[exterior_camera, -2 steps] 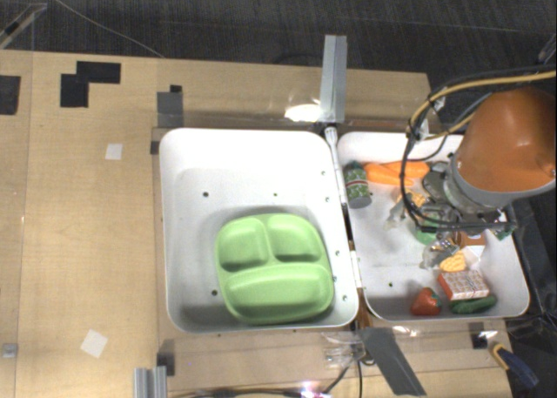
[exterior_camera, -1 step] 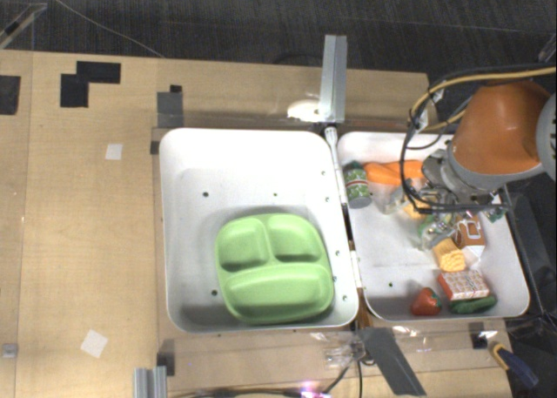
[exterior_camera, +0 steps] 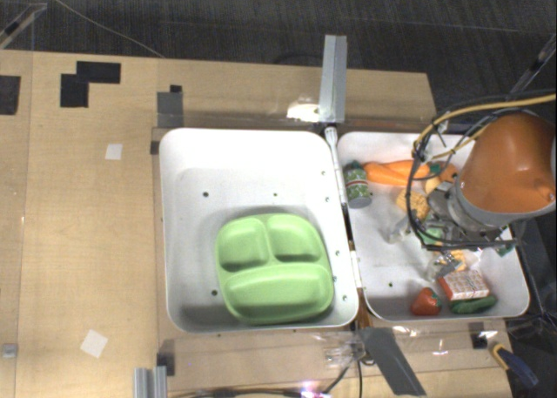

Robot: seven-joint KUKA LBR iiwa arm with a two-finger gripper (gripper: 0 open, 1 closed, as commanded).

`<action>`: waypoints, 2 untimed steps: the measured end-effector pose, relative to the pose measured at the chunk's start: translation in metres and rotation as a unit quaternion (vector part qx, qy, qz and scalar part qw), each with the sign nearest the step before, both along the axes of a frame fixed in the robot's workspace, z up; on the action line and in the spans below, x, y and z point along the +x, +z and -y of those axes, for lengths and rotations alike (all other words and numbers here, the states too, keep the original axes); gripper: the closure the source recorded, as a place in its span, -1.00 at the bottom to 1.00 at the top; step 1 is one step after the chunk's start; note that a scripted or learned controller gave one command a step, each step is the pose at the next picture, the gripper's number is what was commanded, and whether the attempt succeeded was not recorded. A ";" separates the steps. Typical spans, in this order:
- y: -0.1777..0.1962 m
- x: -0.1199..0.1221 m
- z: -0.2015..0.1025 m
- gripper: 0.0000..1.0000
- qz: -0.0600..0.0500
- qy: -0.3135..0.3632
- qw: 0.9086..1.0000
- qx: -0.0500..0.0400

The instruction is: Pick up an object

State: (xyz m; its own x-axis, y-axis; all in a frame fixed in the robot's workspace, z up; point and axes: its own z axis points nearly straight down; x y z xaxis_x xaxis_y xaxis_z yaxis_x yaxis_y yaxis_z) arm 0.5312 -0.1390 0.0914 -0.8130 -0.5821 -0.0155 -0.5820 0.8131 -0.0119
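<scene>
Orange is seen first: the arm's orange band [exterior_camera: 513, 165] is hung over the right bin [exterior_camera: 383, 300], and the hand [exterior_camera: 452, 231] beneath it is hidden by the wrist and cables, so its state cannot be told. No thing is seen gripped.

The candidates for picking are all lying in the right bin. A carrot [exterior_camera: 396, 172] is laid near the far wall, with a small can [exterior_camera: 355, 185] just beside it against the divider. A red tomato-like piece [exterior_camera: 426, 302], a small red-and-white box [exterior_camera: 463, 284] and a green vegetable [exterior_camera: 474, 305] are crowded in the near corner, touching or nearly so. A yellowish item [exterior_camera: 418, 203] is partly covered by cables. In the left bin [exterior_camera: 187, 239] a green divided tray [exterior_camera: 274, 267] is placed alone.

The step is judged to be a descent or a grasp attempt in the middle of the right bin. Risks: the bare floor may be closed on between the items; the crowded corner pieces may be shoved apart instead of caught; the round can may be rolled away; the bin wall may be struck if the corner is targeted.
</scene>
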 end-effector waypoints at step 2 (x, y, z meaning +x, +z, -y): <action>-0.003 0.135 -0.023 -1.00 -0.018 0.017 1.000 0.001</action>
